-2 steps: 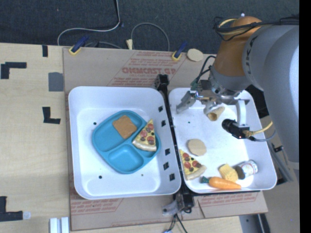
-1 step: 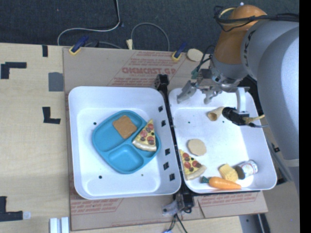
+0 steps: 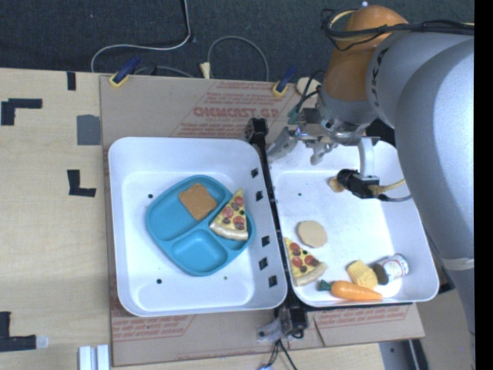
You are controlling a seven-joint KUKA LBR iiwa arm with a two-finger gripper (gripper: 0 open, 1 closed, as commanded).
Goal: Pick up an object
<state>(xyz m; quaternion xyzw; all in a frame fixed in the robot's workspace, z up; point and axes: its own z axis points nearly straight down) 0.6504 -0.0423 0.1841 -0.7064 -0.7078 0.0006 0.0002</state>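
My gripper [image 3: 305, 146] hangs over the far left corner of the right bin [image 3: 412, 230], close to the divider between the two bins, and nothing shows in its grasp. Below it in that bin lie a round tan cookie [image 3: 312, 233], a pizza slice [image 3: 303, 261], an orange carrot [image 3: 354, 290], a yellow cheese chunk [image 3: 360, 273] and a small can [image 3: 394, 267] on its side. A small tan piece [image 3: 336, 183] sits near the far wall, partly hidden by a black part of the arm.
The left bin [image 3: 131, 206] holds a blue divided plate [image 3: 173, 233] with a brown toast square [image 3: 198, 200] and a second pizza slice [image 3: 231, 218] on it. The grey arm [image 3: 431, 106] covers the right bin's far right side. Cables run behind the bins.
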